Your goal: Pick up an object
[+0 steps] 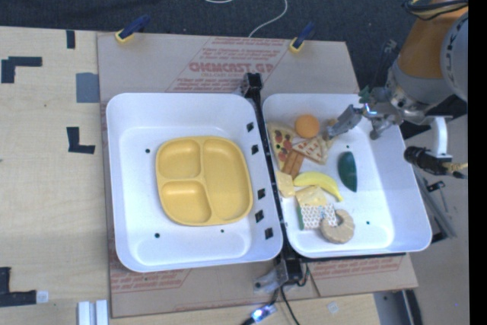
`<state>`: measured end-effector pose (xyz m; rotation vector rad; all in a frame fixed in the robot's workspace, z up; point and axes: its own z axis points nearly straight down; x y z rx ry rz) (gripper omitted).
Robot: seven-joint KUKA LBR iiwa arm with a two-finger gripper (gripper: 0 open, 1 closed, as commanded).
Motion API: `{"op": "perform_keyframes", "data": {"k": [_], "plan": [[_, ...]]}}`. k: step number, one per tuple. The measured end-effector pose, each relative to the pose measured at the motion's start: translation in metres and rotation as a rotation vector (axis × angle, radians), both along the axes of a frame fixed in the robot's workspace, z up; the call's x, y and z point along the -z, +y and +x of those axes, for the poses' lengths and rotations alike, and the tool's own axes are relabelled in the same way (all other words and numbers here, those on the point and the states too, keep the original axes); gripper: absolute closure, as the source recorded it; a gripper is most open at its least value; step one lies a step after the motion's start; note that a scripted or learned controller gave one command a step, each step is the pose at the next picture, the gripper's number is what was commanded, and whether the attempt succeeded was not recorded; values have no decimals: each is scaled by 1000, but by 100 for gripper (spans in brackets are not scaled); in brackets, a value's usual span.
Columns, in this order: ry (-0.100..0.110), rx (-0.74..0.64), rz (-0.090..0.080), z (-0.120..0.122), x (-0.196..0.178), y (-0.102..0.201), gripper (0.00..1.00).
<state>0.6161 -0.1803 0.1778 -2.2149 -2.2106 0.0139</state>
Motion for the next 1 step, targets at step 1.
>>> {"op": "perform_keyframes", "data": {"k": [1], "plan": [[-13, -3, -3, 3, -8, 0, 0]]}}
